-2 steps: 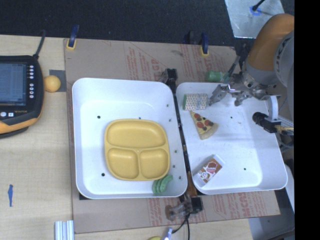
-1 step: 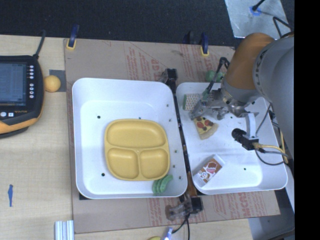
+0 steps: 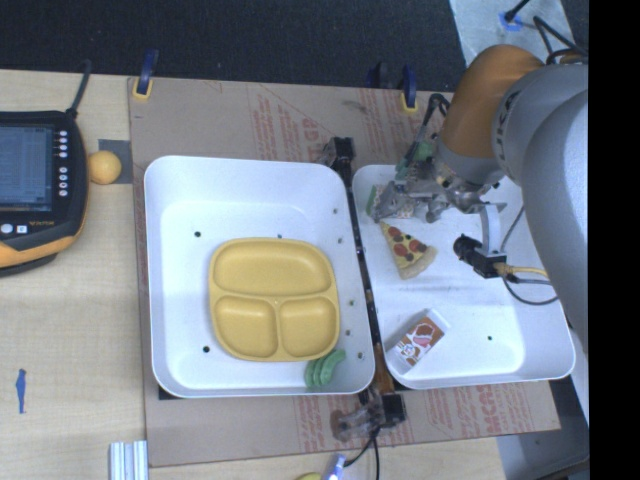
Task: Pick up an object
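Hovering gripper [image 3: 400, 203] above pizza slice [image 3: 408, 249] near bin wall [image 3: 360, 230]; jaw state unreadable; risk of clipping wall, missing slice

Two bins side by side on the bench — arm reaching in from the right.

The left bin [image 3: 165, 268] holds a divided tray [image 3: 272, 298], with a pea pod toy [image 3: 324, 370] at its near-right corner. In the right bin [image 3: 520, 353], a pizza slice toy [image 3: 408, 249] lies just before the gripper [image 3: 405, 203] — a small packet [image 3: 418, 340] sits nearer. A teach pendant [image 3: 35, 190] rests far left, a ball [image 3: 104, 167] beside it.
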Tool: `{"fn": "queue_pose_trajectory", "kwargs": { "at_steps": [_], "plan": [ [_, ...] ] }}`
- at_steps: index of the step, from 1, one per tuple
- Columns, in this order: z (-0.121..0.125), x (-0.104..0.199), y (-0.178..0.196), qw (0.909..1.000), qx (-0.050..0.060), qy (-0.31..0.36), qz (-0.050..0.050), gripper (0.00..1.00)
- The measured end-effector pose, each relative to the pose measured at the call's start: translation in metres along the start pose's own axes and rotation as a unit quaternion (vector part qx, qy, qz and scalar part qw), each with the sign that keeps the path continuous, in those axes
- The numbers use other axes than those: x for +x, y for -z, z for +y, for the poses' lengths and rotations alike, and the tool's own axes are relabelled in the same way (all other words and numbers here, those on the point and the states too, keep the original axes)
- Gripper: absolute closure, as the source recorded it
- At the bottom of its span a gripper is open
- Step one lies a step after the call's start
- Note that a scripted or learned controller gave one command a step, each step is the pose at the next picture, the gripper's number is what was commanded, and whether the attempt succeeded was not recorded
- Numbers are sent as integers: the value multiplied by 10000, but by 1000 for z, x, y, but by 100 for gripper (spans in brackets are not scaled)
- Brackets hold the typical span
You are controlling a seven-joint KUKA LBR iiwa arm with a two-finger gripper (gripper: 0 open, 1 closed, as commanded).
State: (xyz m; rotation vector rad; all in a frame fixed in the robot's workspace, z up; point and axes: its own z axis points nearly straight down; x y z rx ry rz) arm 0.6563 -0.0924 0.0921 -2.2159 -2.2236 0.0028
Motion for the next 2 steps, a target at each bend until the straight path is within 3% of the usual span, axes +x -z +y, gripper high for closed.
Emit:
{"fn": "queue_pose_trajectory", "kwargs": {
  "at_steps": [1, 2],
  "plan": [
    [-44, -2, -1, 10000, 6, 5, -6, 0],
    [-47, -10, -1, 10000, 13, 4, -3, 0]
  ]
}}
